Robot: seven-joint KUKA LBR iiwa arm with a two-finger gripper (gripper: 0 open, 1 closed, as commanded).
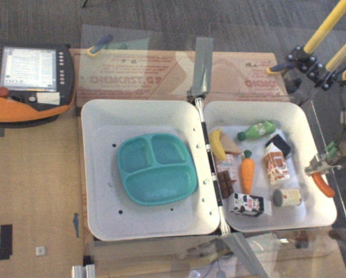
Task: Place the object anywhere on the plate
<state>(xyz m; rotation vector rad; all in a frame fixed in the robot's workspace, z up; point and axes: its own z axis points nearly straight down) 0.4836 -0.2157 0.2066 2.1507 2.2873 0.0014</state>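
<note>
The teal plate lies bare in the left bin, ready as target. At 3 o'clock, beside the right bin, the hand is seen near an orange sausage; whether it is open or gripping cannot be told.

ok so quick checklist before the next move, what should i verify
1. Plate lies flat in the left bin: ok
2. Plate compartments free to receive an object: ok
3. Carrot and banana lie apart in the right bin: ok
4. Gripper at the right bin's right rim, holding an object: cannot tell
5. Red sausage below the gripper, grasped: cannot tell
</note>
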